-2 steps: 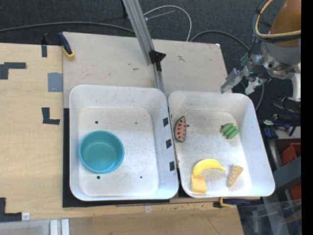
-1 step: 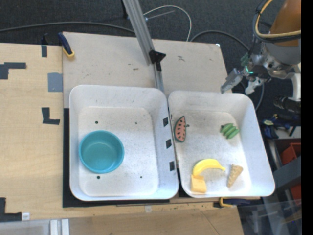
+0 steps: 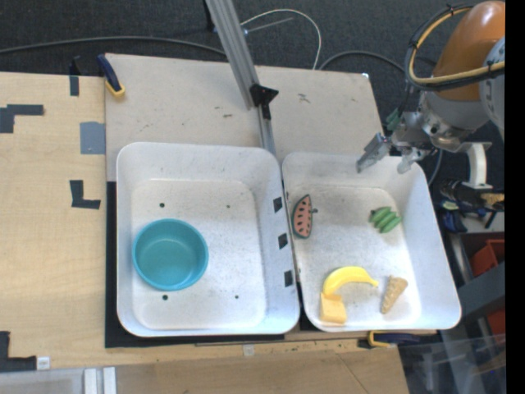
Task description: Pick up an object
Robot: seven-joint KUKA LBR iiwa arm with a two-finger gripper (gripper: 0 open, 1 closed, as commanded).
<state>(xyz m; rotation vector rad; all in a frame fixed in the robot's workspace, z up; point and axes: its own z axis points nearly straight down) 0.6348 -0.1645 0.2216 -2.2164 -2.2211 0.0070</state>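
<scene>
The right bin (image 3: pixel 426 220) holds a watermelon slice (image 3: pixel 302 216) at its left wall, a green vegetable (image 3: pixel 385 218), a yellow banana (image 3: pixel 349 279), a yellow cheese wedge (image 3: pixel 332 309) and a tan ice-cream cone (image 3: pixel 394 293). My gripper (image 3: pixel 385 159) hangs over the bin's far right corner, above and behind the green vegetable. Its two fingers are spread apart with nothing between them.
A teal bowl (image 3: pixel 170 254) sits in the left bin (image 3: pixel 197 158). A slanted metal pole (image 3: pixel 238 48) crosses the bench above the divide between bins. Cables and clutter lie off the bench's right side (image 3: pixel 467 195).
</scene>
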